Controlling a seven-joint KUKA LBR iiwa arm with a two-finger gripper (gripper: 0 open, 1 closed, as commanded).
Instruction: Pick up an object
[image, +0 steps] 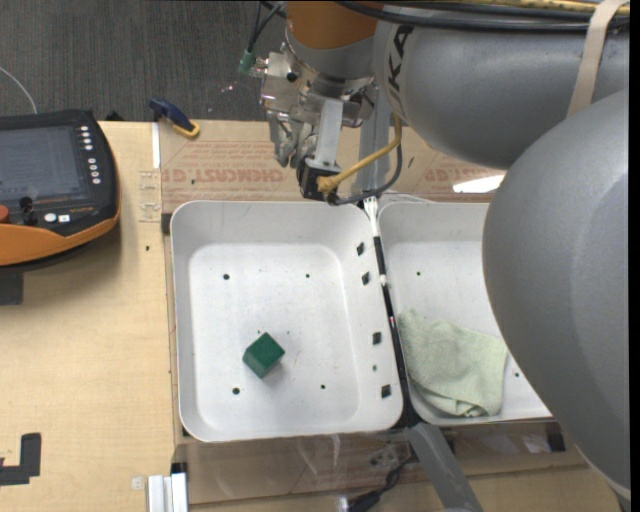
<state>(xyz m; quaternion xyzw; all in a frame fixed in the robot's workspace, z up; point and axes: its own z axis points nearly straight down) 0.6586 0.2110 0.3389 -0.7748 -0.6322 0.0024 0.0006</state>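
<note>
Looking down, you find the green cube lying in the left bin toward its near side, likely light and rigid, best pinched across two opposite faces, while the tool hangs above the far rim, its spread impossible to tell.

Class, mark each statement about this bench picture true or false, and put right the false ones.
1. A green cube lies in the bin on the picture's left. True.
2. A cloth shares that bin with the cube. False: the cloth lies in the other bin.
3. The gripper holds the cube. False: the gripper hangs by the far rim, well apart from the cube.
4. A handheld controller rests on the bench beside the bins. True.
</note>
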